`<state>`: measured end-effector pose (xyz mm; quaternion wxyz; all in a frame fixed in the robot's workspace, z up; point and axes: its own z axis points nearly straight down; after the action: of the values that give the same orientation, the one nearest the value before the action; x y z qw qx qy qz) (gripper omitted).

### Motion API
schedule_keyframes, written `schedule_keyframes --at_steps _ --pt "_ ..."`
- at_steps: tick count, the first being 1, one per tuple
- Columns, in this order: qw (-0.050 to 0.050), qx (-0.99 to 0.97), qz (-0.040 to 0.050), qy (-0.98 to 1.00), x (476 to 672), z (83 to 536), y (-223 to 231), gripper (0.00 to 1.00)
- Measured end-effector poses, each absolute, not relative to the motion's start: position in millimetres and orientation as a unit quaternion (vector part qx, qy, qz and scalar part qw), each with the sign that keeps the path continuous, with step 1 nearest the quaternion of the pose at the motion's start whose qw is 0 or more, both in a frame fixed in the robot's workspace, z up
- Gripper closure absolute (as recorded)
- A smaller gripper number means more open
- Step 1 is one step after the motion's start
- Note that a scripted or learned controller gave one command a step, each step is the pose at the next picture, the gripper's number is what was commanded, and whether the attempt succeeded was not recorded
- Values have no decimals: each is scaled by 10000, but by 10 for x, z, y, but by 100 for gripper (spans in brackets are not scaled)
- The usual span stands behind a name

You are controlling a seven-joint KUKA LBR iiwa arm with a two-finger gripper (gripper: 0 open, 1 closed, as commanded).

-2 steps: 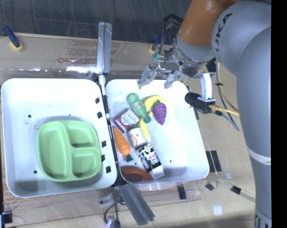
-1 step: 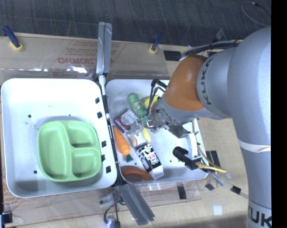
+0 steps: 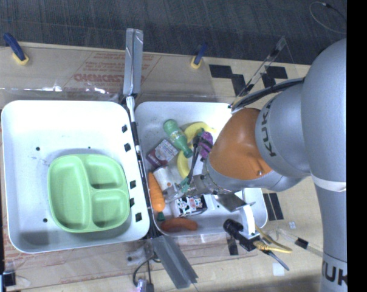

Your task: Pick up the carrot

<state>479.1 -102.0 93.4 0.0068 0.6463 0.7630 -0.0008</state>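
Nearest you, at the right bin's (image 3: 148,111) front edge, lies a reddish sausage-like piece (image 3: 179,225). Just behind it the carrot (image 3: 156,193) lies lengthwise against that bin's left wall, beside the divider. It looks like a toy: probably light, stiff and smooth, so it may slip or roll. I'd take it across the middle, though the wall leaves little room on one side.

The gripper (image 3: 192,190) hangs over the clutter just right of the carrot, under the orange band; you cannot tell from here how its fingers stand, and nothing is seen between them.

Further back in that bin sit a white bottle (image 3: 163,177), a green bottle (image 3: 176,134), a banana (image 3: 194,128) and a purple item (image 3: 205,141).

The left bin (image 3: 25,120) holds a green divided plate (image 3: 89,192)
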Motion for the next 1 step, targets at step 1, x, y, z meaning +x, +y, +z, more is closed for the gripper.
schedule_keyframes --at_steps 1 --pt "12 6427 -17 7661 4787 988 -993 100"
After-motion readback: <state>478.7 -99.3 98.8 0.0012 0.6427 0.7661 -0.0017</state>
